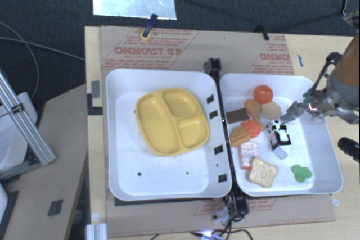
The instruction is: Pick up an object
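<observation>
The grey arm reaches in over the right edge of the worktop, and its pincer (pixel 288 112) hangs low over the right-hand shallow white plastic bin (pixel 323 143), its dark tip pointing toward the cluster of toy foods in the bin's middle. Whether the pincer is released or clenched cannot be told from this slant, and nothing can be seen caught in it. Just beside the tip lies a pale beige rounded bun-like piece (pixel 271 110), with a round red tomato-like ball (pixel 262 93) beyond it toward the bin's far edge and a small black-and-white figure (pixel 278 136) just nearer the front. Further candidates lie toward the bin's near edge: a tan slice of toy bread (pixel 262 172) and a small green leafy piece (pixel 301 172) near the near right corner. The left-hand white bin (pixel 121 166) carries a yellow divided plastic tray (pixel 171 121). The step in hand looks like the approach to a grasp. The next move probably calls for settling on one piece, likely the beige one, descending squarely over it and closing without nudging its close neighbours.
</observation>
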You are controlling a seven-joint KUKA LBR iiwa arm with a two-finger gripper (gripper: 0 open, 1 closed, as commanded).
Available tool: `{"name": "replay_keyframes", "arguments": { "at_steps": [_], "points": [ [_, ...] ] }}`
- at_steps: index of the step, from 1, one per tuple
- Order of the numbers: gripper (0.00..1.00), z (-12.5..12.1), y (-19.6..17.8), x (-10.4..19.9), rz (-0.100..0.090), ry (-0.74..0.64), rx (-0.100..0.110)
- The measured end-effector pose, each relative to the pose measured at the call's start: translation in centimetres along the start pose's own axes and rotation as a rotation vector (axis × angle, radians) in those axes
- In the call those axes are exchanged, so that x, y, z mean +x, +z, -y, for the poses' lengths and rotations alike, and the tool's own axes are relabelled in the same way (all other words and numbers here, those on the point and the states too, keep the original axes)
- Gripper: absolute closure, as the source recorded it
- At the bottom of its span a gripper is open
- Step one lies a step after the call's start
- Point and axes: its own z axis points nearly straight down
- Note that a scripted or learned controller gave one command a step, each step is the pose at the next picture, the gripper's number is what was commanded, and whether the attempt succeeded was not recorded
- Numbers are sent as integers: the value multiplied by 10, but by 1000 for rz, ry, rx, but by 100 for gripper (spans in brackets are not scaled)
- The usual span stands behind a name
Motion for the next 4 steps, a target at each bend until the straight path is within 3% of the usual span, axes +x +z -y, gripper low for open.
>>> {"name": "replay_keyframes", "arguments": {
  "at_steps": [1, 2, 3, 4],
  "points": [
    [0, 51, -143, 41, 1, -5, -14],
    [0, 62, -357, 85, 2, -5, -22],
    [100, 62, -359, 84, 2, -7, -8],
    [100, 63, -230, 128, -2, -5, 10]
  ]
}}
